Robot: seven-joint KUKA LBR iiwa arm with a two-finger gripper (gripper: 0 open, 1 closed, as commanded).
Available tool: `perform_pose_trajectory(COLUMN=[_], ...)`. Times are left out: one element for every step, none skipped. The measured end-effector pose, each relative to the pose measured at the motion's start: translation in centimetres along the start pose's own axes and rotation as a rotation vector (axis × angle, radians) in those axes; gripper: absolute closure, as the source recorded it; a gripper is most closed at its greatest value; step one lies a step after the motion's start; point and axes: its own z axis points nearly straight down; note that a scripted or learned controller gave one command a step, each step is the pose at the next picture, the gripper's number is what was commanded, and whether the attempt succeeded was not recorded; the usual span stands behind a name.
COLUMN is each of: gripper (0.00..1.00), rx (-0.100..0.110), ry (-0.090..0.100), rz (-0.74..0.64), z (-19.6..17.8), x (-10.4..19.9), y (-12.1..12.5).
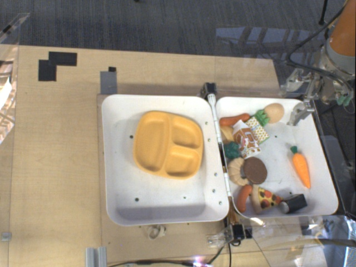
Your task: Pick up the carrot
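Camera view looks down on the metal two-finger hand (302, 111), which hangs over the upper right corner of the right-hand shallow white bin (328, 166), below the grey arm with its orange band (340, 40) entering from the right. Whether the hand is released or clenched cannot be told from this angle, and nothing is visible between its tips.

The orange toy carrot with a green top (300, 167) lies on the bin floor below the hand, near the right wall, its green end toward the hand and its point toward the near edge, apart from everything else.

Further left in the same bin sits a crowd of toy food: a pale egg-shaped piece (274, 112), a patterned little carton (248, 136), a brown round disc (255, 170) touching a tan ridged piece (238, 171), and a pizza slice (265, 197) near the front wall (just beside a dark cylindrical object (293, 203)).

The left-hand shallow white bin (119, 199) holds a yellow divided plastic tray (167, 144). Both bins rest side by side on the light wooden bench (55, 177).
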Motion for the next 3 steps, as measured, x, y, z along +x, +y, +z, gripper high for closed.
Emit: perform_pose_trajectory(gripper=[0.00, 0.00, 0.00], rx=[-0.003, 0.002, 0.005], ry=[0.007, -0.005, -0.010], rz=[-0.273, -0.350, -0.354], z=[11.6, 18.3, 18.1], x=[4.7, 9.3, 12.7], y=[-3.6, -5.2, -4.7])
